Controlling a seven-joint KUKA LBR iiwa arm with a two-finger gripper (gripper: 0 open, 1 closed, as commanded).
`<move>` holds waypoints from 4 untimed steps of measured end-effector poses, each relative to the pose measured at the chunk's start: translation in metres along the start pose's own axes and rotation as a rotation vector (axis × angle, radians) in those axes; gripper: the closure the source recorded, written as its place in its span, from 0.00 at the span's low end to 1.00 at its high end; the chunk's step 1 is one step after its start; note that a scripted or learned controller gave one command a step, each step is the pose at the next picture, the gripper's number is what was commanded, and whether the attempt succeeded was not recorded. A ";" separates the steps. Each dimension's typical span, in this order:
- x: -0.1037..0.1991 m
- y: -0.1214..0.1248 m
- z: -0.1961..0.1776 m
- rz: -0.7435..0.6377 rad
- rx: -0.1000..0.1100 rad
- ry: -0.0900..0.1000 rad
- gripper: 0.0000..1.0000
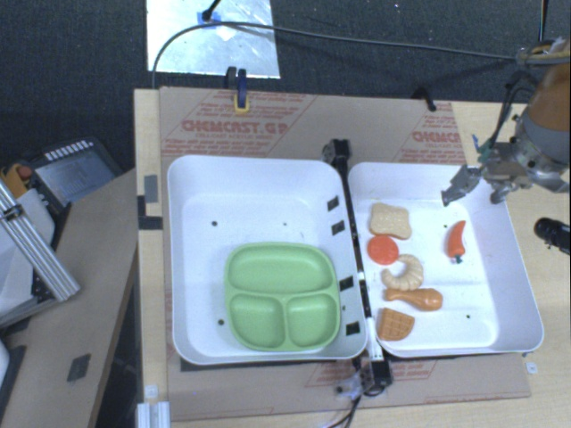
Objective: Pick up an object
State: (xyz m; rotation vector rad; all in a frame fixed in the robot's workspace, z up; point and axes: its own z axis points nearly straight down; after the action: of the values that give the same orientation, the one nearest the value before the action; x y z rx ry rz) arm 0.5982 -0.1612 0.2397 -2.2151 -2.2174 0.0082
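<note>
In the right bin (pixel 500 324) lie several toy foods: a slice of bread (pixel 390 220), a red tomato slice (pixel 383 250), a pale shrimp (pixel 407 273), a chicken drumstick (pixel 415 299), a waffle piece (pixel 395 325) and a red chili pepper (pixel 457 239). My gripper (pixel 479 186) hangs above the bin's upper right part, over the rim and up-right of the chili. Its fingers are spread apart and nothing sits between them.
The left bin (pixel 196 194) holds a green divided plate (pixel 281 294). A black clip (pixel 337 152) sits where the bins meet at the back. Grey equipment (pixel 36 239) stands off the bench to the left. Cables cross the dark floor behind.
</note>
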 end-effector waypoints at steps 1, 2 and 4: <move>0.000 0.002 -0.006 -0.002 -0.010 -0.002 0.00; -0.005 0.000 0.055 0.000 -0.006 -0.001 0.00; -0.001 0.009 0.154 0.000 -0.014 -0.002 0.00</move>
State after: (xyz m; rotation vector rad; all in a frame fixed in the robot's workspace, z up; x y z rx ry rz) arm 0.6058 -0.1616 0.0860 -2.2236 -2.2248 -0.0044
